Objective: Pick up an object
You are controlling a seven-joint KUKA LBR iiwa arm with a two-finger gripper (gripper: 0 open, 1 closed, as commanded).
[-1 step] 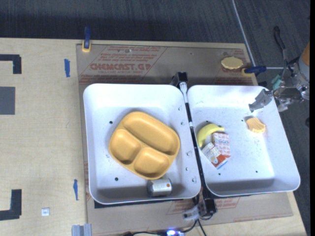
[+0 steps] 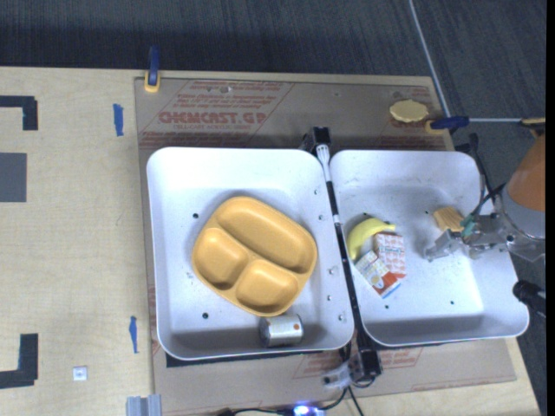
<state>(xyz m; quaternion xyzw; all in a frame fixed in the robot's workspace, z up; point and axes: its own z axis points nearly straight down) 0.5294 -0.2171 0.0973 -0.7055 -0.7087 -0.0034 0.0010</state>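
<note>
The right bin (image 2: pixel 416 323) holds a yellow banana-shaped toy (image 2: pixel 366 230) and a small white-and-red carton (image 2: pixel 384 263) leaning against it, both near the bin's left wall. A small tan piece (image 2: pixel 447 217) lies further right. My gripper (image 2: pixel 438 247) reaches in from the right, low over the bin floor, just below and beside the tan piece. Nothing shows in its grasp. In the left bin (image 2: pixel 173 180) lie a yellow divided plate (image 2: pixel 251 254) and a small silver can (image 2: pixel 282 329) at the front wall.
The arm's orange band (image 2: pixel 529 176) hangs over the right bin's right rim. A tan disc (image 2: pixel 408 111) sits on the cardboard behind the bins. A black divider (image 2: pixel 334 215) runs between the bins. Bare floor lies in the right bin's front half.
</note>
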